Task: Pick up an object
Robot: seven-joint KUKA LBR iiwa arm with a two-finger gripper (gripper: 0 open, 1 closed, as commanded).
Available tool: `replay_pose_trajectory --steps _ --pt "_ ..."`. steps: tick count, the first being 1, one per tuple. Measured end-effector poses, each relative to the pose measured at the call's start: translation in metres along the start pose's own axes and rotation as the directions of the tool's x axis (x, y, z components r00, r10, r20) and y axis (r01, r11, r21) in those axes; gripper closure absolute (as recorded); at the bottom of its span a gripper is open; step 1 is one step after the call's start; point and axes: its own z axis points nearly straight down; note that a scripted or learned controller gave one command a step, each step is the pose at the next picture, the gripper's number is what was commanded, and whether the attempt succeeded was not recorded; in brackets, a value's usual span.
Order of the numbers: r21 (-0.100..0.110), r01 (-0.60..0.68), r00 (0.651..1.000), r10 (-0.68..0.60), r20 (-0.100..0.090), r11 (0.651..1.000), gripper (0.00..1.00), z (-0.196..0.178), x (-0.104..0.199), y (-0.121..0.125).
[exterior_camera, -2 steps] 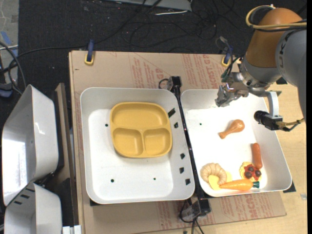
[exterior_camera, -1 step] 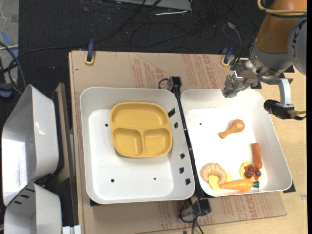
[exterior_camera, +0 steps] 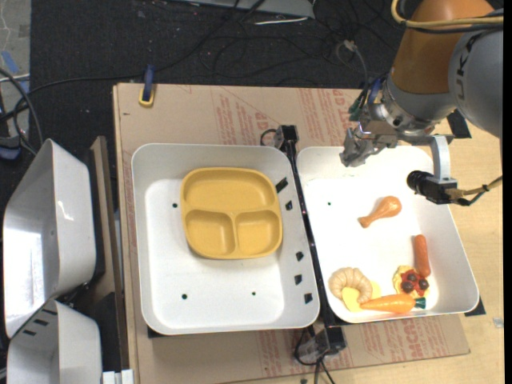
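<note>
I see the gripper [exterior_camera: 354, 157] above the right bin's [exterior_camera: 458, 238] far rim, well apart from the drumstick [exterior_camera: 381, 211]; whether it grips anything, I cannot tell.

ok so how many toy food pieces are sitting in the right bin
5, all in the right bin: a chicken drumstick mid-bin, a sausage near the right wall, and a croissant, a carrot and a yellow piece with berries along the near edge. Clustered pieces could hide more.
</note>
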Motion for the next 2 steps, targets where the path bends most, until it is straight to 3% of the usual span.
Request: replay_pose_trajectory --steps 1,2 --pt "0.002 0.001 1.000 -0.001 0.000 1.000 1.00 0.003 0.061 -0.016" --pt "0.002 0.000 1.000 0.000 0.001 1.000 1.00 0.009 0.103 -0.028"
